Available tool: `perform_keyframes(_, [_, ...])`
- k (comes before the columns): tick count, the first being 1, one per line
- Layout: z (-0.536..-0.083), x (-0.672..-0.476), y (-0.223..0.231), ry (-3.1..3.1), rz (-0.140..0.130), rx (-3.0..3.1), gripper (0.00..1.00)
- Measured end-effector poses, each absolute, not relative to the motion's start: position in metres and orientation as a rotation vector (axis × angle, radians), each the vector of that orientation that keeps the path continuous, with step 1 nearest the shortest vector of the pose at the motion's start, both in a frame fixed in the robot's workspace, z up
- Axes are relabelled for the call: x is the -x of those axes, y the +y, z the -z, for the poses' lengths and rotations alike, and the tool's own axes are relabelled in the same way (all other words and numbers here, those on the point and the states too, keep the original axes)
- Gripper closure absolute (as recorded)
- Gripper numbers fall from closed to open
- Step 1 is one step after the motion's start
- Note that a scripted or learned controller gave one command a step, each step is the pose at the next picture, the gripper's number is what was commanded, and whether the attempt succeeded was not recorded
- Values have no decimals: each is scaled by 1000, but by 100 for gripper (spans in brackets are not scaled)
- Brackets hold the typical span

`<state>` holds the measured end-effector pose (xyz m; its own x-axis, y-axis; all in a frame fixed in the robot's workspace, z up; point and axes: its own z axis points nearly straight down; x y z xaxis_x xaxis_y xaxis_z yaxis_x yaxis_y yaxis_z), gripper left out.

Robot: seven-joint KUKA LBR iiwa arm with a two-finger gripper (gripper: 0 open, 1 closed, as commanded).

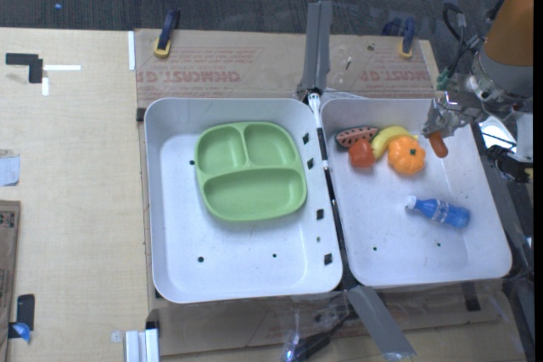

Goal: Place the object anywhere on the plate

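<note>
On the left we see one shallow white bin (170, 267) holding one green plate (251, 171). The plate has three compartments, two small ones at the far side and one long one nearer us, and all three are bare. It lies toward the far half of its bin, apart from the walls.

Moving right, a second white bin (475, 263) sits touching the first along the middle seam. We count five loose things in it. At the far left of this bin lies one watermelon slice (356, 134), red with dark seeds. Just below it, touching, sits one small red fruit (361, 154), perhaps a tomato or apple; we cannot tell which. One yellow banana (389, 138) curves beside them, its right end meeting one orange pumpkin (406, 158) with a green stem. These four form a tight cluster near the far wall. Well apart from them, nearer the middle of the bin, one blue bottle (440, 213) with a white cap lies on its side.

At the far right, the grey arm with its orange band reaches in. Its gripper (436, 137) hangs over the far right part of this bin, just beside the pumpkin. An orange-brown piece shows at its tip, and we cannot tell whether that is a held thing or part of the gripper, nor how wide the pincer stands.
</note>
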<state>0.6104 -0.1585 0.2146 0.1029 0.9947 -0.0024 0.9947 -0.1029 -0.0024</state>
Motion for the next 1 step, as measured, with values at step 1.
perform_keyframes(1, [-190, -598, -76, -2211, -5, 2230, 100])
